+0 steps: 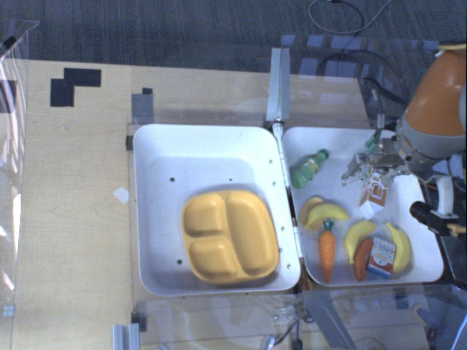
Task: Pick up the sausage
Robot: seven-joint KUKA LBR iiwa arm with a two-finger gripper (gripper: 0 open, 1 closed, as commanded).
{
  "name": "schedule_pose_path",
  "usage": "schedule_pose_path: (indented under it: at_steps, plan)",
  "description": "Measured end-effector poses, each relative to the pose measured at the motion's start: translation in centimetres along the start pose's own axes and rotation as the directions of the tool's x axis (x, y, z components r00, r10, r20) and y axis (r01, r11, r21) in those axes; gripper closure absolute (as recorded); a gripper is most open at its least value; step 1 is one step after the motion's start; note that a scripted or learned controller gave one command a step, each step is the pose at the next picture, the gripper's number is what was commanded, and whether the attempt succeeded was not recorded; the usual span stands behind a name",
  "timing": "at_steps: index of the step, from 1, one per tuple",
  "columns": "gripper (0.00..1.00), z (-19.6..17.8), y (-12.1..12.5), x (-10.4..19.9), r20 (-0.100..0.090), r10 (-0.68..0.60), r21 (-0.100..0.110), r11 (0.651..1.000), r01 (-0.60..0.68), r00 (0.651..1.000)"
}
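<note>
The sausage (361, 260) is a short red-brown piece lying near the front of the right bin (432, 267). It is wedged between a yellow banana (357, 235) and a red and blue carton (381, 257). My gripper (369, 168) hangs over the back half of that bin, well behind the sausage and apart from it. Its thin metal fingers (352, 172) look spread and open, with nothing between them. A small orange and white carton (374, 191) lies just below the fingertips.
The right bin also holds a green bottle (309, 165), a second banana (324, 213), a carrot (326, 248) and a third banana (400, 243). In the left bin (157, 166) sits a yellow compartment tray (229, 235). A metal divider (277, 86) stands between the bins.
</note>
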State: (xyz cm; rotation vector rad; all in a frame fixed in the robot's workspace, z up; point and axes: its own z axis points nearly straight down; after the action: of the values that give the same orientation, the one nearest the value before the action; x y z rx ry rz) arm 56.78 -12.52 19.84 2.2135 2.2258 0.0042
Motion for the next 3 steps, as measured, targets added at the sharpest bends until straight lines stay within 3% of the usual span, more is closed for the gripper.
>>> schedule_pose_path:
  at_steps: [1,2,3]
  plan:
    - [0.00,10.5,-8.0,-4.4,0.001,0.044,0.000,0.999,-0.044,0.999]
    - [1.00,9.4,-7.8,-4.3,0.000,0.041,-0.006,0.999,-0.041,0.999]
    - [1.00,10.7,-7.2,-5.4,0.001,-0.084,-0.007,0.996,0.084,0.996]
